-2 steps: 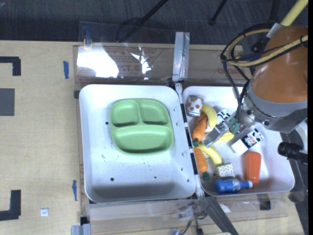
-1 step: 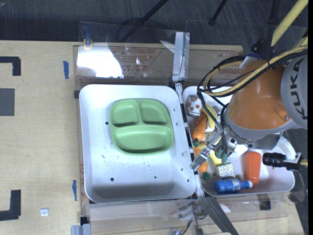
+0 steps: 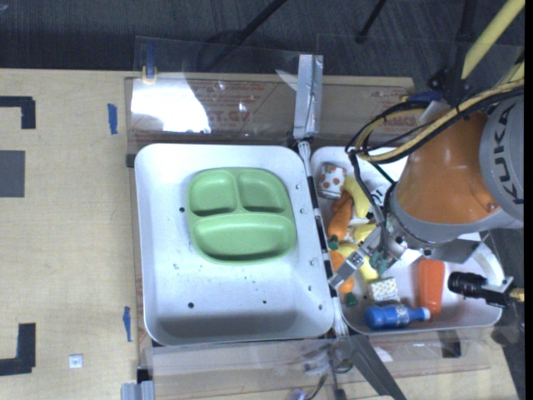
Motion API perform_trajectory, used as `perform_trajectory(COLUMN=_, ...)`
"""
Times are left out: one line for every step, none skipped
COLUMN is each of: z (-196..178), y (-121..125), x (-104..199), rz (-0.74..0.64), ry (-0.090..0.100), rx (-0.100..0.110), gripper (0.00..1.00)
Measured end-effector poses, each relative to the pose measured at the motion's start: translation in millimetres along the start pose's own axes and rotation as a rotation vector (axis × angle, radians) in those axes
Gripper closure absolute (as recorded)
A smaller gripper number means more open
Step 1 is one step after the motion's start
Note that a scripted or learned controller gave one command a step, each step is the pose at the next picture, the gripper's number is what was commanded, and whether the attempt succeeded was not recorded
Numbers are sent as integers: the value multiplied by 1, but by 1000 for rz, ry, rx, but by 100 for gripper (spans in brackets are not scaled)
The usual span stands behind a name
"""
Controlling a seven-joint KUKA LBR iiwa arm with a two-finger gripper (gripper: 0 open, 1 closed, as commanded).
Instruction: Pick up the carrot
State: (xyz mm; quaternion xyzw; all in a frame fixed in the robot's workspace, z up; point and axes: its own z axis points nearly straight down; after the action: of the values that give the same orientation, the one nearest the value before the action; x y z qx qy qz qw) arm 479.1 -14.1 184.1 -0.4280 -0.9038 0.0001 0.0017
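In the camera view, the grey two-finger gripper (image 3: 353, 267) is low in the right white plastic bin (image 3: 483, 311), and I cannot tell if it is released or clenched. The long orange carrot (image 3: 340, 215) lies near the bin's left wall, just beside a yellow banana (image 3: 358, 200). A smaller orange piece (image 3: 336, 261) touches the gripper, so you should confirm the target first. Then descend straight over the carrot's middle and avoid the green divided plate (image 3: 241, 213).

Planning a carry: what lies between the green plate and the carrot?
In the camera view, the two bins' touching walls lie between the green plate and the carrot; otherwise bare white floor.
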Motion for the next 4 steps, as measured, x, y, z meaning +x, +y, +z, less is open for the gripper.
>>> perform_trajectory(z=0, y=17, x=-7, rz=184, ry=-5, rx=-4, gripper=0)
perform_trajectory(z=0, y=17, x=-7, rz=184, ry=-5, rx=-4, gripper=0)
perform_trajectory(z=0, y=17, x=-7, rz=184, ry=-5, rx=-4, gripper=0)
perform_trajectory(z=0, y=17, x=-7, rz=184, ry=-5, rx=-4, gripper=0)
